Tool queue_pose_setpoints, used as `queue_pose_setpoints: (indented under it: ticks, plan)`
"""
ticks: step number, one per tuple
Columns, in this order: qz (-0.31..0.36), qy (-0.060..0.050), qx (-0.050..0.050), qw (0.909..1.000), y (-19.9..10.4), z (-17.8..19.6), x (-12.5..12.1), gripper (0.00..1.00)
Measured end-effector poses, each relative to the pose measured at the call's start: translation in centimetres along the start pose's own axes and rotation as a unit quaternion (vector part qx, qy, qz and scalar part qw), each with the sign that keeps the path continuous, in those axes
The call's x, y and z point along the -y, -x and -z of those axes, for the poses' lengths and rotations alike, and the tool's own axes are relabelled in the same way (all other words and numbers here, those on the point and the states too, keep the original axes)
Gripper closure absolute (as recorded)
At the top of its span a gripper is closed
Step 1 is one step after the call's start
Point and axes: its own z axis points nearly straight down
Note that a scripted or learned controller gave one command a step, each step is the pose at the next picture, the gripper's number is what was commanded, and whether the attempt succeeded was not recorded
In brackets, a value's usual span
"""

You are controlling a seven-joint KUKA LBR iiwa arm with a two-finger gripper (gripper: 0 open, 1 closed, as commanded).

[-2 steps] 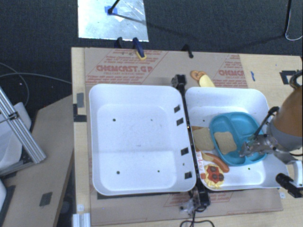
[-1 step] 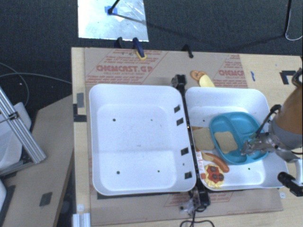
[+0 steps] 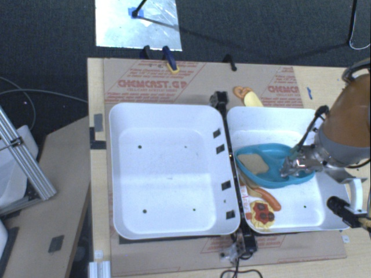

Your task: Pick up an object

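Observation:
In the right bin point(image 3: 307, 212) lies a blue bowl-like dish point(image 3: 272, 158) with a tan piece point(image 3: 253, 164) inside it. My gripper point(image 3: 291, 167) reaches in from the right and sits low over the dish's right part, at its rim. In front of the dish, near the bin's left front corner, rest an orange sausage-shaped toy point(image 3: 266, 198) and a yellow piece with red spots point(image 3: 261, 215). The arm's grey body with its orange band point(image 3: 351, 117) covers the bin's right side.
The left bin point(image 3: 168, 172) stands beside the right one, with black clips point(image 3: 223, 149) along the divide. A yellow and orange toy point(image 3: 249, 97) lies on the cardboard behind the right bin. A blue clamp point(image 3: 170, 59) sits at the bench's back edge.

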Motion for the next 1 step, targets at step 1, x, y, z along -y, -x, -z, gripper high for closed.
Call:
queue_pose_setpoints:
  ticks: [1]
  plan:
    - [-0.004,-0.006,0.004,1.0,-1.73,-5.62,-6.04,1.0]
